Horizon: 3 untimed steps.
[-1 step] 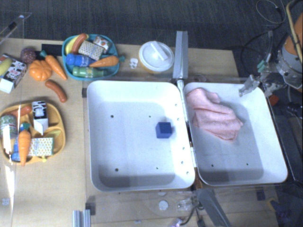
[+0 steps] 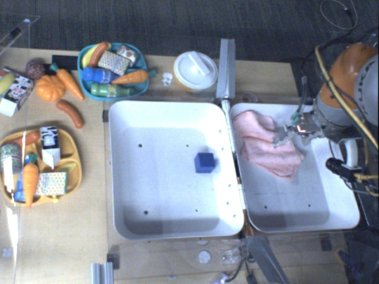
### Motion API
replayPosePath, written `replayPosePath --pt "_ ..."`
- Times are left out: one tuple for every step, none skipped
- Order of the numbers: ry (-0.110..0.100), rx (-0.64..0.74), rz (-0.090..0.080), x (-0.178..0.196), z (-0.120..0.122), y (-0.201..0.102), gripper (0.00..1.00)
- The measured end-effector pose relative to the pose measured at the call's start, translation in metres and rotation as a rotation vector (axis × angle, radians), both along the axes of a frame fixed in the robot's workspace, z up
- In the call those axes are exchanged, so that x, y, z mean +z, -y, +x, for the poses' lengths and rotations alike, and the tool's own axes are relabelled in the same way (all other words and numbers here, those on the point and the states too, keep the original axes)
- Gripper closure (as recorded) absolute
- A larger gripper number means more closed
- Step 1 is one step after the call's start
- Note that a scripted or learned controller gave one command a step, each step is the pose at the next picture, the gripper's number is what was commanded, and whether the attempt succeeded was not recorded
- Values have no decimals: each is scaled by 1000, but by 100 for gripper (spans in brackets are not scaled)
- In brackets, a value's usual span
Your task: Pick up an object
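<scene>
A pink cloth (image 2: 264, 144) lies crumpled in the upper left part of the right bin (image 2: 308, 215). A small blue cube (image 2: 205, 162) sits alone near the right of the left bin's (image 2: 148, 218) floor. My gripper (image 2: 289, 136) reaches in from the right and is low over the cloth's right edge, touching or nearly touching it. The cloth still rests on the bin floor. The grey arm with its orange band (image 2: 349, 70) stands at the right edge of the view.
A blue bowl (image 2: 87, 87) of toy food and a white lidded container (image 2: 196, 70) stand behind the left bin. A yellow plate (image 2: 74, 158) with toy food, an orange pumpkin (image 2: 48, 88) and a sausage (image 2: 70, 113) lie at the left. A metal rail (image 2: 225, 70) sits between the bins.
</scene>
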State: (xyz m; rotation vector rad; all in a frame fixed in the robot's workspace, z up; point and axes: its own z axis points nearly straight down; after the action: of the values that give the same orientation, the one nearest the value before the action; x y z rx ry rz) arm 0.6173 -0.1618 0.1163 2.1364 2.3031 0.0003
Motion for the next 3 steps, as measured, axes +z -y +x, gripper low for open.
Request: replayPosePath --pt "14 133 -1 -24 -2 16 0" --pt "16 273 -5 -24 -19 29 0" --pt "9 435 -4 -27 23 30 0"
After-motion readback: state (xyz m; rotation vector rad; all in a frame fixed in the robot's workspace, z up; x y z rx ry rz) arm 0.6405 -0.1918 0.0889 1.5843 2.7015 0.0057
